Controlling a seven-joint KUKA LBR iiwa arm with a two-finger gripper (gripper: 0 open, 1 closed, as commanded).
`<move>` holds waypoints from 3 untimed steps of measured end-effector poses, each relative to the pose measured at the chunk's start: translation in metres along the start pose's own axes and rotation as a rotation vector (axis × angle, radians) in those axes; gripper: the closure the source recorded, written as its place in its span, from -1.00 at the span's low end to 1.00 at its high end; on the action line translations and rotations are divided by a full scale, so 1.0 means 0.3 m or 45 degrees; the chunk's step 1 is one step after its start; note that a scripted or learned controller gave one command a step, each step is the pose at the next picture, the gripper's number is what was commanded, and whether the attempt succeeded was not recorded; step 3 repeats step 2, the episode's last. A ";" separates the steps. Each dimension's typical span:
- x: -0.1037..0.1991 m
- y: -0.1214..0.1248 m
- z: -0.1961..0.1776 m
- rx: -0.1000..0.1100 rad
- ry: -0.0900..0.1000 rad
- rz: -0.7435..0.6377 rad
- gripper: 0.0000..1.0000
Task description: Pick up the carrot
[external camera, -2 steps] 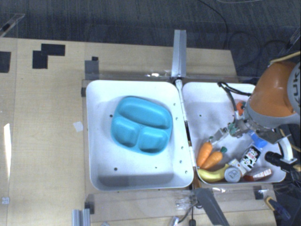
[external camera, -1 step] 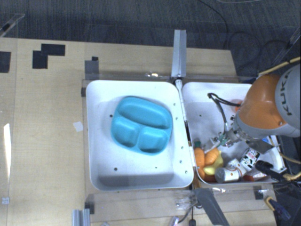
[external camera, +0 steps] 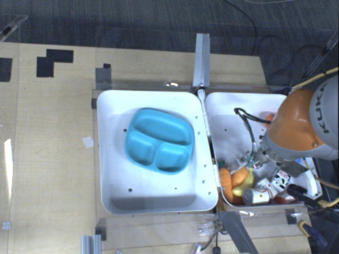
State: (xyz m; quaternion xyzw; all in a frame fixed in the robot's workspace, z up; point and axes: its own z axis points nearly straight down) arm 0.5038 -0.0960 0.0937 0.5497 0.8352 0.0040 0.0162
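The carrot (external camera: 225,179) lies in the right bin (external camera: 228,112), at its near left corner. The gripper (external camera: 253,160) hangs just beside it; whether its fingers are spread is unclear.

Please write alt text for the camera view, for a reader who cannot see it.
The gripper hangs over a heap of small items, beside an orange carrot, in the right white bin. The left bin holds a blue divided tray.

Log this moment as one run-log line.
task: pick up carrot | hand: low in right bin, beside carrot | grasp: not seen | left bin: blue tray
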 end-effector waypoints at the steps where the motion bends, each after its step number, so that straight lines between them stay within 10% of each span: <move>1: 0.009 0.008 -0.032 -0.002 0.007 -0.005 1.00; 2: 0.105 0.003 -0.392 0.025 0.023 0.135 1.00; 3: 0.105 0.003 -0.392 0.025 0.023 0.135 1.00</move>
